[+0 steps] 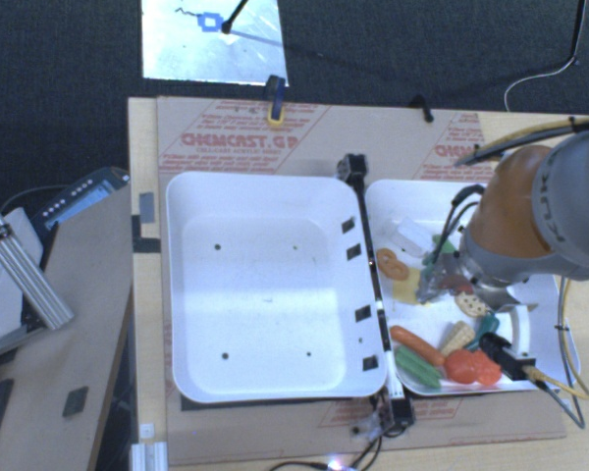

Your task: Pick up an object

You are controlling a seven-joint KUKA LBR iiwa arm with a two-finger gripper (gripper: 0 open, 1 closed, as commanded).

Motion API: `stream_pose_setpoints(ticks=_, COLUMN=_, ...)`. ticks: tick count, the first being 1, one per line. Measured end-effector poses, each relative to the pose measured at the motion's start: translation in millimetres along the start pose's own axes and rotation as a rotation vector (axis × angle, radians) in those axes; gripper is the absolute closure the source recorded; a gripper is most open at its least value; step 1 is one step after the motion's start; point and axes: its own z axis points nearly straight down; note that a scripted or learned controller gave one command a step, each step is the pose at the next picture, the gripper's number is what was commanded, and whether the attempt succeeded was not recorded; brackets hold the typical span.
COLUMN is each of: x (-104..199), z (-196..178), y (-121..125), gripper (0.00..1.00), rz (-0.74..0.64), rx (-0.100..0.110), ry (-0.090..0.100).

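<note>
The right bin (412, 196) holds several toy foods. An orange ring (388, 260) lies near its left wall, with a pale yellow piece (403, 287) just below it. Along the front lie an orange carrot (416, 342), a green pod (418, 369) and a red tomato (471, 366). A tan ridged piece (456, 337) and a speckled biscuit (468, 305) sit mid-bin. My gripper (435, 283) reaches down into the bin's middle, right beside the yellow piece. The arm's wrist hides what lies under it.
The left bin (265, 283) is a bare white tray. A black divider with clips (365, 263) runs between the bins. A white block (412, 235) lies at the back of the right bin. Cables (560, 356) trail along the right bin's right edge.
</note>
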Motion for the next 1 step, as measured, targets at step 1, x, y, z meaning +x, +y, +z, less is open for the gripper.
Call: stream_pose_setpoints(ticks=1, x=44.5, z=-186.7, y=24.6, gripper=1.00, rz=-0.005, rx=-0.017, ry=0.000)
